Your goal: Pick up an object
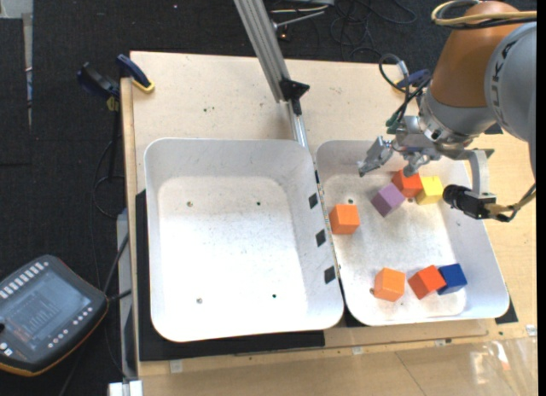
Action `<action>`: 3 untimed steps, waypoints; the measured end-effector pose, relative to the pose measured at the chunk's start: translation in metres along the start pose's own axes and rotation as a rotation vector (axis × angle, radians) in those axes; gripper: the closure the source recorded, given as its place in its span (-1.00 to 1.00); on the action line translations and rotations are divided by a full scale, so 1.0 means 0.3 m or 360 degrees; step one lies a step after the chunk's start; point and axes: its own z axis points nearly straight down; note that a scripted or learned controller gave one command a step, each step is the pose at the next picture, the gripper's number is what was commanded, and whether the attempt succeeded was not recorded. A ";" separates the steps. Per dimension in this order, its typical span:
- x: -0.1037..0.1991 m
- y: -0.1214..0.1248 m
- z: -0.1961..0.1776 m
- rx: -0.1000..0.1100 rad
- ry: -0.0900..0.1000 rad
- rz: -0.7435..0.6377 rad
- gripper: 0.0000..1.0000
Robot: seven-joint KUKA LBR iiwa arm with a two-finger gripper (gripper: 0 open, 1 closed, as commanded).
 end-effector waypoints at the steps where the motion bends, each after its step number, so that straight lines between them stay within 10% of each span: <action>1: 0.000 0.000 0.000 0.0000 0.0000 0.0000 -1.00; 3: 0.004 0.038 0.282 -0.0011 -0.0003 0.0001 -1.00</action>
